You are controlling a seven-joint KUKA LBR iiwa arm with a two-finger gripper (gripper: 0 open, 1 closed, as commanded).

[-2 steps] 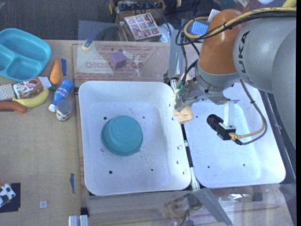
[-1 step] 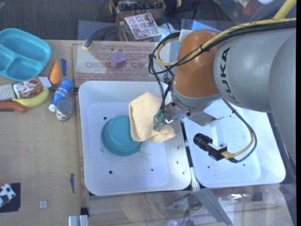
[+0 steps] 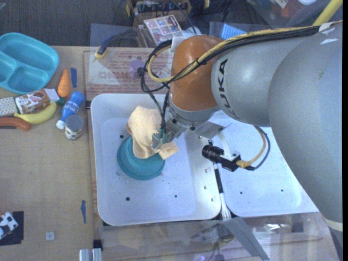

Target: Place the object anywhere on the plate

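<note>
- blue divided tray [image 3: 24, 64] at the bench's far left corner
- carrot [image 3: 64, 82], banana [image 3: 37, 115], blue bottle [image 3: 70, 109] — clustered beside it
- small can [image 3: 74, 127] just left of the bin

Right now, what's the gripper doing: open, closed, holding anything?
Gripper: closed on the yellow cloth, which drapes over the blue plate.

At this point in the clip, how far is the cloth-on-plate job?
Looks mostly done: the crumpled yellow cloth already drapes over the round blue plate in the left white bin. In hand: the claw sits at the cloth's edge, grip unclear. Left: let go if holding, then withdraw.
</note>
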